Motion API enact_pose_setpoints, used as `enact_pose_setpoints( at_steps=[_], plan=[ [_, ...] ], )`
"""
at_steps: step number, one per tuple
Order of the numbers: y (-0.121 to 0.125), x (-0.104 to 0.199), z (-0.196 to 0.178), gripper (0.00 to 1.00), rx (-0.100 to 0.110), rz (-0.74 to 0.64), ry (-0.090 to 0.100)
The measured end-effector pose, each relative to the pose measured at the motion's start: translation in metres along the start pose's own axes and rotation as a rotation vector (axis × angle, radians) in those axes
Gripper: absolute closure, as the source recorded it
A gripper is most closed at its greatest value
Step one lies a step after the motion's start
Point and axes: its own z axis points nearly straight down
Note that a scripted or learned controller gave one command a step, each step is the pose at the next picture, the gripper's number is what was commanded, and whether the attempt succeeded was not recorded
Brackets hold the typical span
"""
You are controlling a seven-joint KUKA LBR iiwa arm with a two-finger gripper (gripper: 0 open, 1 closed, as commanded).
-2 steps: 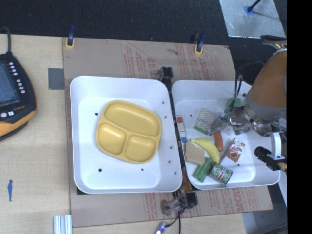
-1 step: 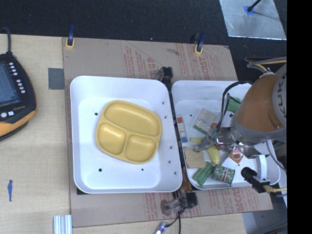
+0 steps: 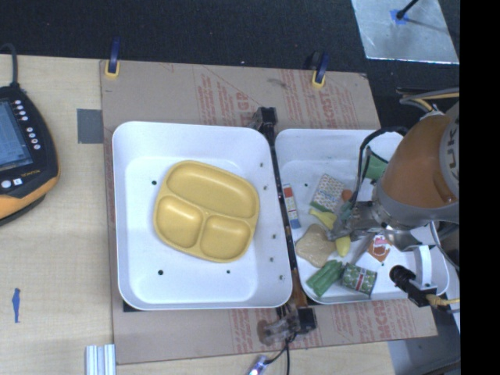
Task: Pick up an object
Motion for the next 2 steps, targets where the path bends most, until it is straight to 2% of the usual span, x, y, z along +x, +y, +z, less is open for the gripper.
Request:
enact_pose_setpoints(
  at_steps=[1,2],
  plan=[
    [-0.028,0.065,-0.088,1.00,0.004,0.003,0.001],
    [0.080,0.100,-0.138,1.00,0.003,0.006,0.002]
  ],
)
